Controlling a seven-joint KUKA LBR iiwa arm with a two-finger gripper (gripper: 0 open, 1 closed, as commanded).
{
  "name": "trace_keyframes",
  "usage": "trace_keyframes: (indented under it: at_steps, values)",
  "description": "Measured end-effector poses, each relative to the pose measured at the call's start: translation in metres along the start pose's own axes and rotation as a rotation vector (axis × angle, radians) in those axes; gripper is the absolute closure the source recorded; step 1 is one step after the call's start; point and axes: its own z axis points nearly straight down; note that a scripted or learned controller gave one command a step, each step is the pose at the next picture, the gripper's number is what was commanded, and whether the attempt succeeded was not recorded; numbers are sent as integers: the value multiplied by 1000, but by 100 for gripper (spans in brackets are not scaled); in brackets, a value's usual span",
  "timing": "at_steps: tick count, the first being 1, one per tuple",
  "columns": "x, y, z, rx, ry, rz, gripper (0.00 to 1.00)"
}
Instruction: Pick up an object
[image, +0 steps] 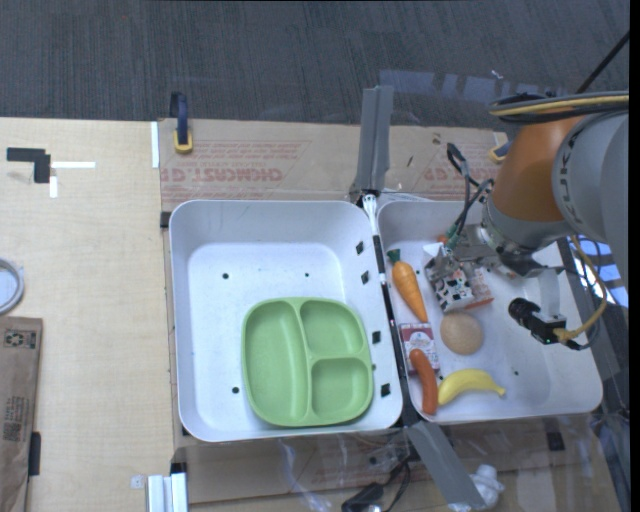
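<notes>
My tool (452, 282) hangs low over the right bin (560, 385), near its back left part, just above a small box with a black-and-white pattern (456, 290); whether it is clenched or released I cannot tell. In that bin lie a carrot (407, 286) along the left wall, a small red carton (419, 341) whose print is too small to read, a red sausage-shaped piece (426, 383) below it, a tan round piece (462, 334) and a banana (471, 384) near the front. The left bin (200, 300) holds a green divided plate (308, 360). Behind the bins, cardboard on the bench (80, 250) bears red printed lettering (245, 160), seen reversed and not clearly readable.
</notes>
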Motion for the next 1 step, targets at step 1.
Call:
trace_keyframes:
  at_steps: [1]
  values:
    - [47,-1,-129,22,5,65,100]
